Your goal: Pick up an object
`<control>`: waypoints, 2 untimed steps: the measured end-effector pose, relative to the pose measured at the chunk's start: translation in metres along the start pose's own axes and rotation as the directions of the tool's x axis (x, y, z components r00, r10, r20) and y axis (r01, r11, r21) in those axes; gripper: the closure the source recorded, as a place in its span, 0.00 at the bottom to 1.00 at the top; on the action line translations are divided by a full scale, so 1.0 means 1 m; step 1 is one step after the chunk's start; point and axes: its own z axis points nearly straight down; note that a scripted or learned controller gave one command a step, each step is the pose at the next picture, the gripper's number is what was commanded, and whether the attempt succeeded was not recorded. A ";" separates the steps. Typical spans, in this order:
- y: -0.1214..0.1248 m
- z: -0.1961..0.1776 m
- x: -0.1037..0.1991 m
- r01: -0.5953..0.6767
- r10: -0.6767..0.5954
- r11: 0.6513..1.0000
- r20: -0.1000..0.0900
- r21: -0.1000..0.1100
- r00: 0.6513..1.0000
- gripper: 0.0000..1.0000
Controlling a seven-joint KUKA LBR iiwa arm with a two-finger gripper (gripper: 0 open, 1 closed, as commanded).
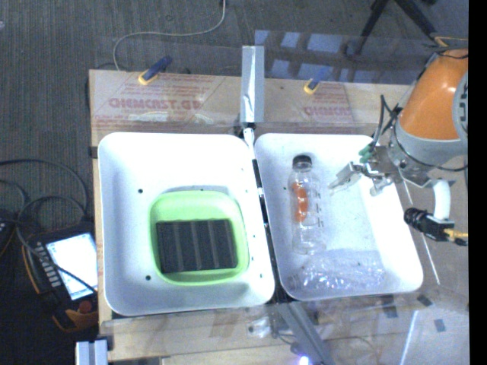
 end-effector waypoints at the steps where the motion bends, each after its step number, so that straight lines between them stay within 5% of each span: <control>1: 0.001 -0.009 0.001 0.001 -0.001 1.000 -0.001 0.000 1.000 1.00; 2: -0.027 -0.065 0.072 0.014 -0.014 1.000 0.001 -0.002 1.000 1.00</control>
